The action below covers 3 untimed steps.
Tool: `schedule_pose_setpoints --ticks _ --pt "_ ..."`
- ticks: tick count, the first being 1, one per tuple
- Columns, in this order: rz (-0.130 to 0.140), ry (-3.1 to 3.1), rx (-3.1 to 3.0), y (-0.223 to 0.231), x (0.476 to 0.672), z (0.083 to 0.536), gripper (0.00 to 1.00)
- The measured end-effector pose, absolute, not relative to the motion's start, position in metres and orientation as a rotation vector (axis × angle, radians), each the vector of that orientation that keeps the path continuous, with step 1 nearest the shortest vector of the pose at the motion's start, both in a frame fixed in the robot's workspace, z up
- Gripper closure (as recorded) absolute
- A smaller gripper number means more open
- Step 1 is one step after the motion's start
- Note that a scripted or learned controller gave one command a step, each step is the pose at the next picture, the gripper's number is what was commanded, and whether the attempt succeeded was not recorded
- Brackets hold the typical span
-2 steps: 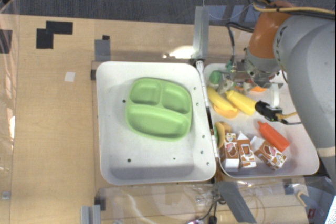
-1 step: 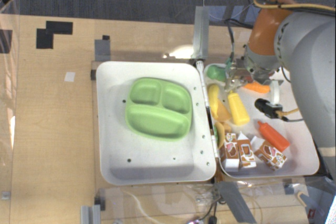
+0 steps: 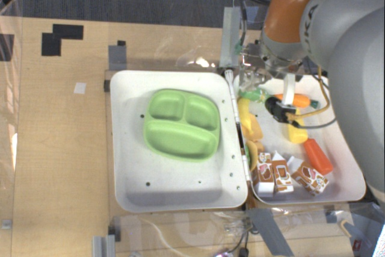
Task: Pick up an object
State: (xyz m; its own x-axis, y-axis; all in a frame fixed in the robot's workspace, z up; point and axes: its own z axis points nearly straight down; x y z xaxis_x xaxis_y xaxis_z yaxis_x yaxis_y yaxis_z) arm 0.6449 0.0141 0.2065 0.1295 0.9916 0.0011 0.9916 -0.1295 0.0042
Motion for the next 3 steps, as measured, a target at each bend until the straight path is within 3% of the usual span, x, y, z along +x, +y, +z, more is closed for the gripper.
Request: schedule_pose_setpoints --ticks 1,2,3 --pt "0.003 2.305 2.130 -0.021 0.621 0.249 1.00" --pt "0.003 2.305 2.130 -0.021 0.621 0.249 0.00" --pt "0.001 2.280 2.159 -0.081 0.595 0.183 0.00"
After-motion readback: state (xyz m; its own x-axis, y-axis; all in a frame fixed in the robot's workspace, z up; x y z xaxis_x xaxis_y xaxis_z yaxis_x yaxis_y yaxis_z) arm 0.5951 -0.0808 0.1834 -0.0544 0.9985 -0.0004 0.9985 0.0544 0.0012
